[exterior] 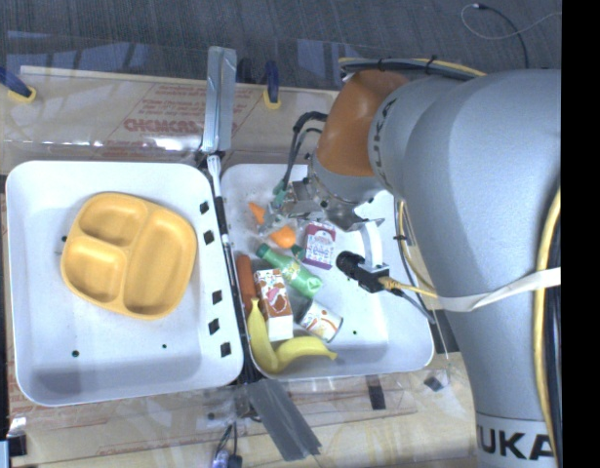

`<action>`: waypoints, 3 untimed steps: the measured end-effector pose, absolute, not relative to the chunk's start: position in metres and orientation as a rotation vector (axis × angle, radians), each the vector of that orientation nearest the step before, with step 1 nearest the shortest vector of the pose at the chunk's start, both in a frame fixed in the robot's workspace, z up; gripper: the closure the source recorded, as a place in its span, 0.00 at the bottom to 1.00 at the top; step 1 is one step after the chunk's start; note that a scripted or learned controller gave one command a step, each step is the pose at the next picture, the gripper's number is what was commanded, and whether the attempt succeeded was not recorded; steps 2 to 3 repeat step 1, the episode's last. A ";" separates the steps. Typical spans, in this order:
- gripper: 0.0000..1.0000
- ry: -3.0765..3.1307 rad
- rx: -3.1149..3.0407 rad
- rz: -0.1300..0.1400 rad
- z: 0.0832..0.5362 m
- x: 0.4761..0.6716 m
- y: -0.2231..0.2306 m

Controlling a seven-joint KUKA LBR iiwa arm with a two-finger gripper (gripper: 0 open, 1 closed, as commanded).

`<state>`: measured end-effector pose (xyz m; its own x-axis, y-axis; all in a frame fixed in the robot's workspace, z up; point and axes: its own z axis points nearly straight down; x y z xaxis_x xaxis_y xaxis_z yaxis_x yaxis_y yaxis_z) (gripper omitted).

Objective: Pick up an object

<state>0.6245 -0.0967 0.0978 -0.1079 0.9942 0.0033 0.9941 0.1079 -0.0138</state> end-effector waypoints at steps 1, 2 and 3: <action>1.00 -2.188 -2.247 0.007 0.246 0.636 -0.105; 1.00 -2.188 -2.247 0.007 0.246 0.636 -0.105; 1.00 -2.188 -2.247 0.007 0.246 0.636 -0.105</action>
